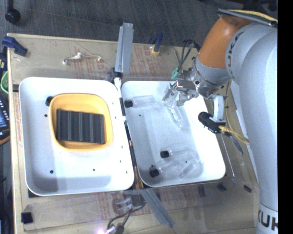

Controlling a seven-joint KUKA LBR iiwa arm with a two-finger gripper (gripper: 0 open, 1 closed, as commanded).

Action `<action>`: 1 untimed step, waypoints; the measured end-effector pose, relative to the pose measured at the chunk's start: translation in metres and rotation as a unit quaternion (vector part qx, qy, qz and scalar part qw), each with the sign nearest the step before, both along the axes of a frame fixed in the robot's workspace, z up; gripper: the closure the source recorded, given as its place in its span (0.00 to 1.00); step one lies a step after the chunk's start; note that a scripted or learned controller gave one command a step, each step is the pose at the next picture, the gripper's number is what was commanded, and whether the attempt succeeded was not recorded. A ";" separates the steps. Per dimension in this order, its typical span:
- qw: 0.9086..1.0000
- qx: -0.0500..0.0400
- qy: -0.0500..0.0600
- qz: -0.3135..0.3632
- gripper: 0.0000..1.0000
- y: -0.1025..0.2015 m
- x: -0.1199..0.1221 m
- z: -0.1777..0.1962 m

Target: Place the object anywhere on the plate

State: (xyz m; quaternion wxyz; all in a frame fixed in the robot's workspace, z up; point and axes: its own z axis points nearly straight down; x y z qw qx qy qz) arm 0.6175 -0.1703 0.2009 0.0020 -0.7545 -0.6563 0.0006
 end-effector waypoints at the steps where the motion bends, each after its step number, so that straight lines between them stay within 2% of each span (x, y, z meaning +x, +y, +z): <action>1: 0.994 0.000 0.001 0.106 1.00 0.055 -0.013 -0.008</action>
